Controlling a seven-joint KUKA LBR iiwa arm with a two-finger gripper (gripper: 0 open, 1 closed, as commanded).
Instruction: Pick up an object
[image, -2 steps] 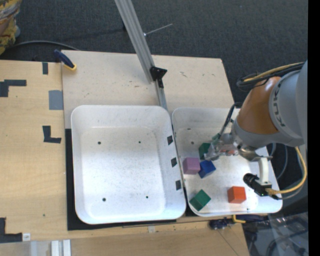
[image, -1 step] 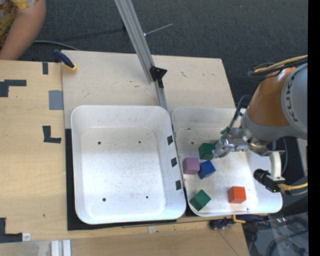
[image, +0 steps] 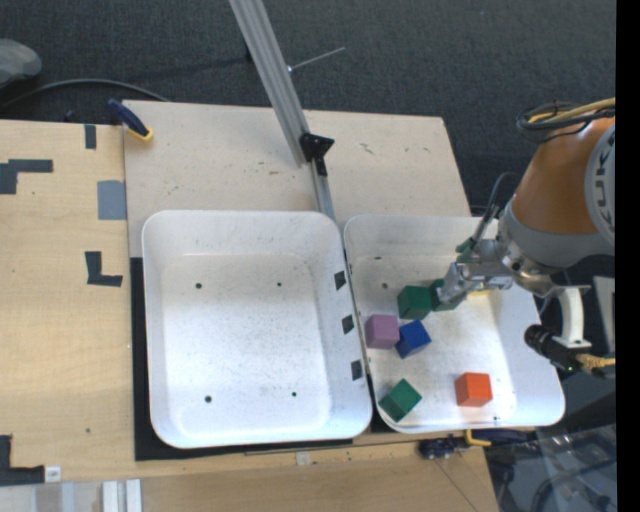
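1. Camera view, far left of the frame: the pale wooden bench top (image: 60, 300) carries several dark and grey tape marks, and a small blue-and-yellow tool (image: 131, 118) lies near its upper left corner.
2. Left of centre sits the shallow white plastic left bin (image: 245, 228), its speckled floor showing a few dark dots.
3. A slanted grey metal pole (image: 280, 80) runs down from the top of the frame with a black bracket on it, ending near the seam where the two bins meet.
4. Right of centre is the shallow white plastic right bin (image: 400, 232), which holds every block.
5. In the bin's middle a small purple cube (image: 381, 330) touches a small blue cube (image: 412, 339) just to its right.
6. Above the blue cube lies a dark green cube (image: 415, 301), crowded on its lower side by those two.
7. Near the lower rim a second green cube (image: 401, 398) lies tilted, well apart from the cluster.
8. To its right an orange-red cube (image: 474, 389) stands alone.
9. The grey two-finger gripper (image: 450, 292) is low in the bin, just beside the dark green cube's right edge; whether it is wide, narrow or grasping the block cannot be told.
10. At the right edge, the grey arm with its orange band (image: 560, 185) overhangs the bin's upper right corner.
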